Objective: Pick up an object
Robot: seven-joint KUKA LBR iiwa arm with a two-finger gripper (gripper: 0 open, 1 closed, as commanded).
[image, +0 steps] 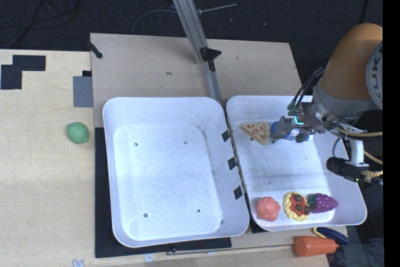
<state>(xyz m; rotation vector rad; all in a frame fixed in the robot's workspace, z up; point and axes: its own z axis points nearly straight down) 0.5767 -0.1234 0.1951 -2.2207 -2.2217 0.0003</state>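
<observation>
We see the gripper low in the right bin, at about eleven o'clock of that bin's floor, right against a tan wedge-shaped piece that lies near the bin's upper left corner. Whether the gripper is spread or closed we cannot tell, since the wrist and its blue-lit parts cover it from above, and we cannot tell if it touches the wedge or merely sits just beside it at the wedge's three o'clock side. The wedge looks like the object in hand for this try. Along the bin's six o'clock edge lie a pink lump, a yellow and red toy and a purple grape cluster, well apart from the gripper. The left bin stands beside it, and a green ball rests on the table at nine o'clock, with an orange piece outside the right bin at six o'clock. To do this step well, we judge the arm should centre over the wedge, straddle its narrow width and not its long edge, close fully before lifting, and rise straight up, because the flat piece could slide toward the bin wall if nudged sideways.
</observation>
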